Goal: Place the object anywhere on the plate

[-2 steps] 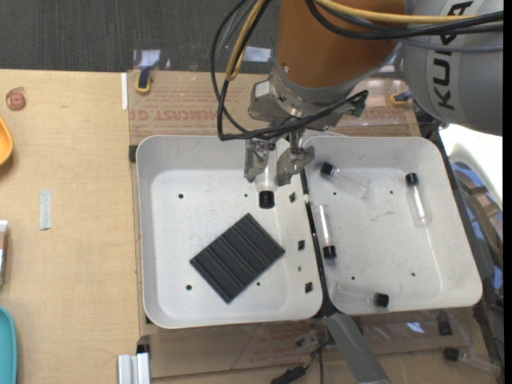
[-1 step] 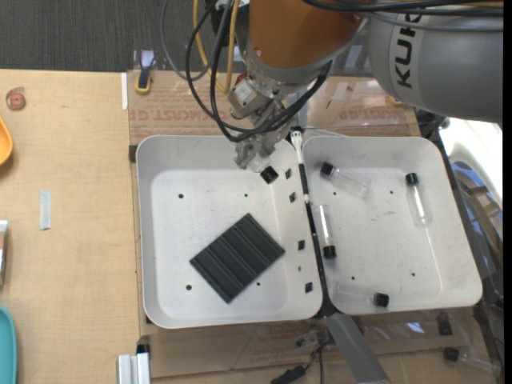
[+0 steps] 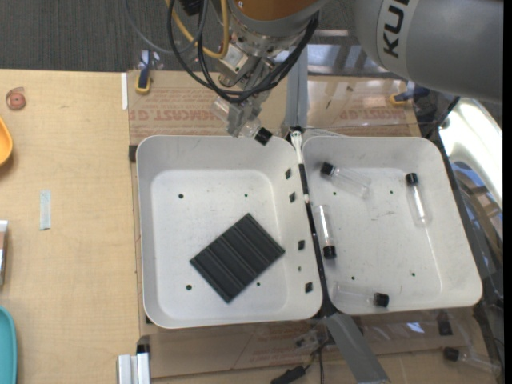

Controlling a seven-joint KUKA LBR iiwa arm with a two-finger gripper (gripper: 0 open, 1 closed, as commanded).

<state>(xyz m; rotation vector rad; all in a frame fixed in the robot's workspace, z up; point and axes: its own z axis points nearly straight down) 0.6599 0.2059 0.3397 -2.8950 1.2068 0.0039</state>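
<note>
A black ribbed plate (image 3: 238, 257) lies tilted on the floor of the left bin (image 3: 160, 214). My gripper (image 3: 246, 126) hangs over the back rim of that bin, well behind the plate. It is shut on a clear tube with a black cap (image 3: 262, 137); the cap sticks out to the lower right of the fingers. The tube's body is mostly hidden between the fingers.
The right bin (image 3: 448, 238) holds several more clear tubes with black caps: one at the back left (image 3: 342, 178), one at the back right (image 3: 416, 198), one along the divider (image 3: 324, 229), and one at the front (image 3: 364, 297). Cables hang above the gripper.
</note>
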